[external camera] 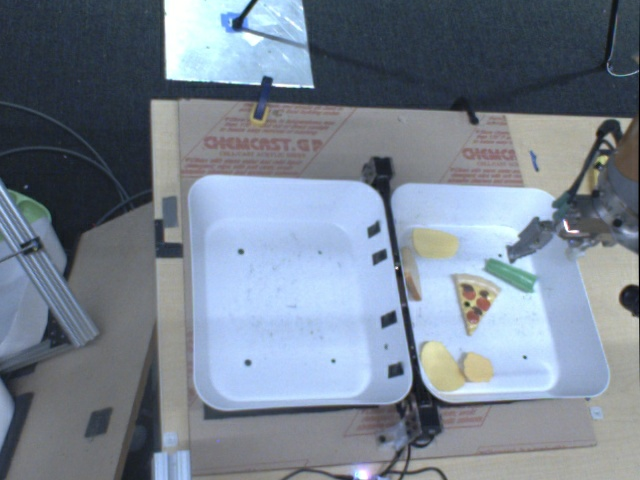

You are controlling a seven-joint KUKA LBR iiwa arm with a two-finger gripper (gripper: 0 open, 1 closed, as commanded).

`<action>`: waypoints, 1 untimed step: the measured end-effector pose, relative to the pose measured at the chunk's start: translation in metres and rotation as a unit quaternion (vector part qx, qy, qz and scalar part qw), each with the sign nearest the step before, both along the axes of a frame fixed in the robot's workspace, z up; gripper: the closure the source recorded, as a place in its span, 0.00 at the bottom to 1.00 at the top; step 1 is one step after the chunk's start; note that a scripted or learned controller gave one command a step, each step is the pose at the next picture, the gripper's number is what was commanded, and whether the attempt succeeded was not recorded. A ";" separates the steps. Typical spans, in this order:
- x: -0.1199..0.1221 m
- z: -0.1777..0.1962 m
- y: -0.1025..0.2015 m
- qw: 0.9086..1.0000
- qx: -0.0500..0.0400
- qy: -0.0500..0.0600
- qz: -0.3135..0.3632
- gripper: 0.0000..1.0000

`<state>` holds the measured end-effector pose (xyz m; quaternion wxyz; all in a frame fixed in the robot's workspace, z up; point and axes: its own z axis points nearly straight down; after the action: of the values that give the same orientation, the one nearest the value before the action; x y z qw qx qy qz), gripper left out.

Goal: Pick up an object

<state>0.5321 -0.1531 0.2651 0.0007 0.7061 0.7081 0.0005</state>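
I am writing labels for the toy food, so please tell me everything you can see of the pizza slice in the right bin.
The pizza slice is a small flat triangle, seemingly plastic or rubber toy food. It has a yellow-orange face with red round spots and a darker crust edge along its wide upper side; its tip points down toward the near wall. It lies flat on the floor of the right bin, near the middle. Nothing touches it: the green piece lies apart at its upper right, and the gripper is farther off.

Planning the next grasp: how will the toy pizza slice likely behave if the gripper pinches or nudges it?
The pizza slice lies flat on the right bin's floor, so it probably slides rather than rolls. It looks thin and low, so the fingers may struggle to get an edge. Likely light.
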 end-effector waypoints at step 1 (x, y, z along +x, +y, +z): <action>-0.012 -0.106 0.028 1.000 0.001 0.003 -0.001 0.00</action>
<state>0.5206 -0.1253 0.1591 -0.0024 0.7065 0.7077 -0.0005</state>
